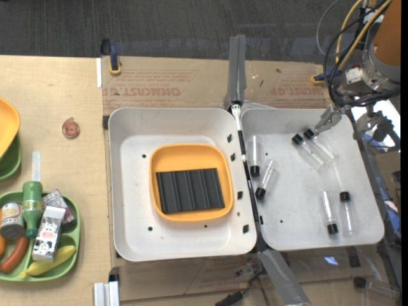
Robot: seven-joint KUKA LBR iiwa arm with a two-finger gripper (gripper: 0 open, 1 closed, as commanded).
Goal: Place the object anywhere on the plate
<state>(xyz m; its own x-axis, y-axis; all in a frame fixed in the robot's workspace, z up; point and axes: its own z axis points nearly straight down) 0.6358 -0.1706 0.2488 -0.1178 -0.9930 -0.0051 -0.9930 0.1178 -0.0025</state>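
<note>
The robot's metal hand (327, 118) hangs over the top right part of the right white bin (363, 234). I cannot tell if it is apart or together, because it is small and a bit blurry. Its tip is just beside two clear plastic tubes with black caps (310, 145) that lie close together in the bin. It is not clear whether the hand touches them.

More clear tubes lie flat in the same bin. One tube with a black cap (254, 155) lies by the left wall. Another tube (264, 178) lies tilted just beside it. Two more tubes (337, 213) lie side by side near the bottom right corner, well apart from the hand.

The grey arm with the orange band (386, 40) comes in from the right, with yellow and black wires (347, 27) looping above it.

The left white bin (127, 234) holds a square orange plate (189, 158). A dark grey ridged block (190, 190) lies flat on the plate, near its middle.

Both bins sit on a brown cardboard sheet (166, 85) on the wooden counter (51, 88). Far to the left is a green tray of toy food (38, 234), and a small pink round thing (71, 129) lies on the counter above it.
</note>
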